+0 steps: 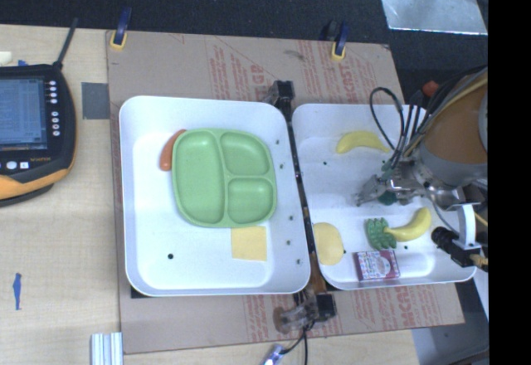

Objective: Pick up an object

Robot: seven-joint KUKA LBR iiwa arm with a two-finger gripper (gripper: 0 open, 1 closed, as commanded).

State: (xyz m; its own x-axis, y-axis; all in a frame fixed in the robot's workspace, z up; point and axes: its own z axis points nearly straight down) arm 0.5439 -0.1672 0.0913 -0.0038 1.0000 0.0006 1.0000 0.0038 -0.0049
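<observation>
The gripper (pixel 375 192) hangs low in the right bin (pixel 332 119), its metal tips just above a green broccoli-like toy (pixel 379 233) and beside a yellow banana (pixel 412 226); whether it is clenched or released cannot be told from this angle, and nothing is seen held. A second banana (pixel 358 141) lies near the bin's far side, a yellow lemon-like piece (pixel 327 242) sits at its left wall, and a small red-and-white carton (pixel 376 265) rests by the near wall, its print too small to read. The left bin (pixel 137 189) holds a green divided plate (pixel 224 177), an orange piece (pixel 168 151) tucked under its edge, and a yellow square (pixel 250 243). Red lettering on the cardboard sheet (pixel 199 65) on the counter is illegible.
</observation>
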